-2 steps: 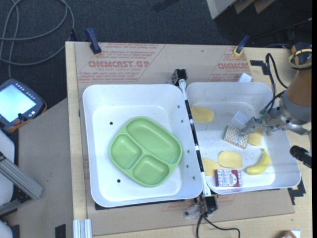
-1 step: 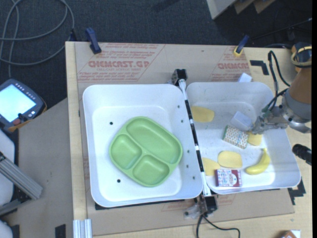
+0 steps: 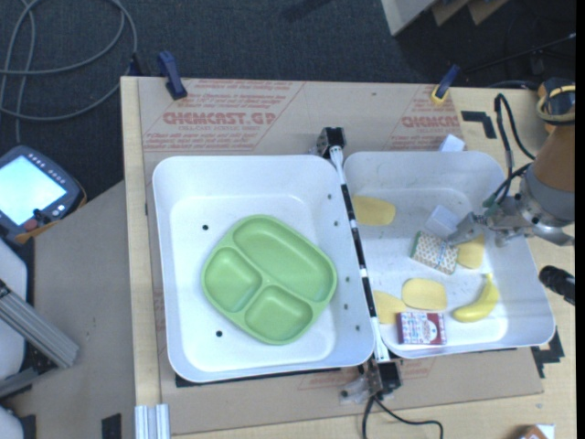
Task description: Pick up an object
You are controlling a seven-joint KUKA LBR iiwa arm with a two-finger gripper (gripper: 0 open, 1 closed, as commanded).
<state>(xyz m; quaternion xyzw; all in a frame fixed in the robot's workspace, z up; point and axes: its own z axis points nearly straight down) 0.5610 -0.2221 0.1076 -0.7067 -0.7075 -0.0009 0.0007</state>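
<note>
Hovering two-finger metal gripper [image 3: 468, 228] low in right shallow white bin [image 3: 521, 323], beside patterned square packet [image 3: 435, 252] and yellow plastic banana [image 3: 479, 303]; finger state impossible to tell.

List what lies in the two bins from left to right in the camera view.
Green divided plate → yellow piece by the divider → red and white carton → patterned packet → banana. The other yellow pieces overlap these in order, so I leave them out.
</note>
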